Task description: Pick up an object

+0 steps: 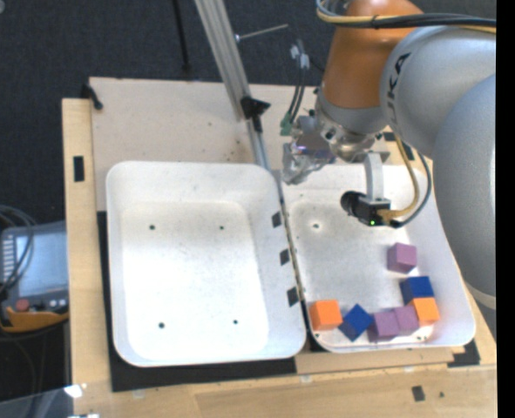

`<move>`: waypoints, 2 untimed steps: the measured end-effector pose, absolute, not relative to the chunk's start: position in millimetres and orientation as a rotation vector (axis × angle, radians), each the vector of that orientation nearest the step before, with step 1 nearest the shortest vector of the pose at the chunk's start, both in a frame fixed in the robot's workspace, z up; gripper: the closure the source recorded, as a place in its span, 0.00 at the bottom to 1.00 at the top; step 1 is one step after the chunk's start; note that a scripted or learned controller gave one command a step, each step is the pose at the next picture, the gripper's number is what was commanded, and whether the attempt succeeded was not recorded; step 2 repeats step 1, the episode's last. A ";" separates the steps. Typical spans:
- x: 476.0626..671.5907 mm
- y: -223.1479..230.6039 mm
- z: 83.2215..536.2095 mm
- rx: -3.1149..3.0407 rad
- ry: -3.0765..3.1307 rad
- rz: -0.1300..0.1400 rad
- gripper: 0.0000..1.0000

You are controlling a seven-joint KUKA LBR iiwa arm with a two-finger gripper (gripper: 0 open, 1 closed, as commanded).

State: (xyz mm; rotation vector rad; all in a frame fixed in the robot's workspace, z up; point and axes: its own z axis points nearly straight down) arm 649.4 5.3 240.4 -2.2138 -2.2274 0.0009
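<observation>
Several small blocks lie along the near side of the right bin (pixel 344 233). An orange block (pixel 326 313), a blue one (pixel 356 320) and a purple pair (pixel 395 322) line the front wall. Another orange block (pixel 426 309), a blue block (pixel 417 287) and a lone purple cube (pixel 403 257) sit near the right wall. My gripper (pixel 299 162) hangs over the bin's far left corner, beside the divider between the bins, well away from the blocks. Nothing can be seen held in it.
The left bin (pixel 187 259) lies next to the right one. A slanted metal rail (pixel 227 55) rises behind the bins, close to the gripper. A black cable end (pixel 362 205) dangles over the right bin. The arm's grey body (pixel 449 129) covers the right side.
</observation>
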 end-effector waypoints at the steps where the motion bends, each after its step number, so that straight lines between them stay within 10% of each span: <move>1: 644.5 50.4 232.3 -2.213 -2.228 0.001 1.00; 2: 644.5 50.4 232.3 -2.213 -2.228 0.001 1.00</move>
